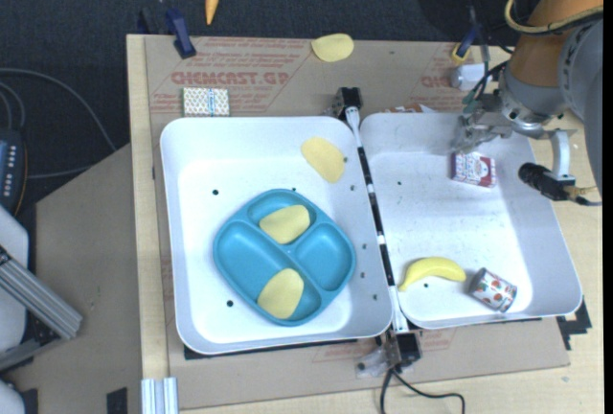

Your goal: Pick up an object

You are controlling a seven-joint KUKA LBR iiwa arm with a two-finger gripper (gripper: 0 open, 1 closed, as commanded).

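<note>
Grey arm (560, 48) angles down, tool (472, 142) above red-white carton (473, 170).

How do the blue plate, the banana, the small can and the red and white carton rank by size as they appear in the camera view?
1. blue plate, by far the largest
2. banana
3. red and white carton and small can: they look alike in size, so I do not rank them.

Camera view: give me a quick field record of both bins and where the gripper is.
left bin: blue divided plate holding two yellow pieces; one more yellow piece loose near the far right corner
right bin: banana, small can, red-and-white carton
gripper: over the right bin's far end, right above the carton
hold: nothing visibly held
</note>
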